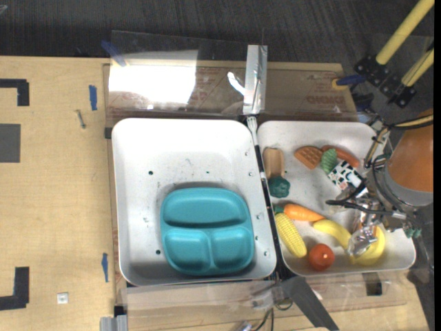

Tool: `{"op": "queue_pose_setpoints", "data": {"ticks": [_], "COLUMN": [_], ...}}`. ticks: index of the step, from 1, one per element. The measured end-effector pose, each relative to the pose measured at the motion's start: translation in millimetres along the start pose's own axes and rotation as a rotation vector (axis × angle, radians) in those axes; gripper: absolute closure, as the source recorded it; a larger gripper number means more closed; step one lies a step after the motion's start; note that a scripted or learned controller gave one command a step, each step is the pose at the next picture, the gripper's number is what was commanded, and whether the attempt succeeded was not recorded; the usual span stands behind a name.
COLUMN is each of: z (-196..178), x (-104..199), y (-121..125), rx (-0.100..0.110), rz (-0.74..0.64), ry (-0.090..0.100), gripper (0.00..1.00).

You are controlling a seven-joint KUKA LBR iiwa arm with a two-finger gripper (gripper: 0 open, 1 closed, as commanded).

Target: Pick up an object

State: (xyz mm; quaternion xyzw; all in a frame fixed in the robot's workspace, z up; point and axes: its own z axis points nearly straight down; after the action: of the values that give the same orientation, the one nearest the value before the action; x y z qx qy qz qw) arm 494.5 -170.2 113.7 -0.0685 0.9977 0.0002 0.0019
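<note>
My pincer hangs low over the right bin, near its right wall, above a yellow banana. Whether it is open, closed or gripping, I cannot tell. Close by lie a tomato, corn cob and carrot. Left bin carries a teal divided tray.

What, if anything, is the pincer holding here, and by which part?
It cannot be told. The pincer is down in the right bin at a yellow toy fruit, but no grip on it is visible.
</note>
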Motion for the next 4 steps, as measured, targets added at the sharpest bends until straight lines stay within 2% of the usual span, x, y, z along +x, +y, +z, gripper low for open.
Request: {"op": "queue_pose_setpoints", "data": {"ticks": [1,2,3,4], "z": [27,26,26,26], "x": [-59,-141,-96,-81], "y": [10,13,51,60], "rx": [0.001,0.006,0.0,0.002], "rz": [0.227,0.318,0.342,0.368], "ry": [0.001,0.027,0.003,-0.008], "gripper": [0.0,0.0,0.0,0.0]}}
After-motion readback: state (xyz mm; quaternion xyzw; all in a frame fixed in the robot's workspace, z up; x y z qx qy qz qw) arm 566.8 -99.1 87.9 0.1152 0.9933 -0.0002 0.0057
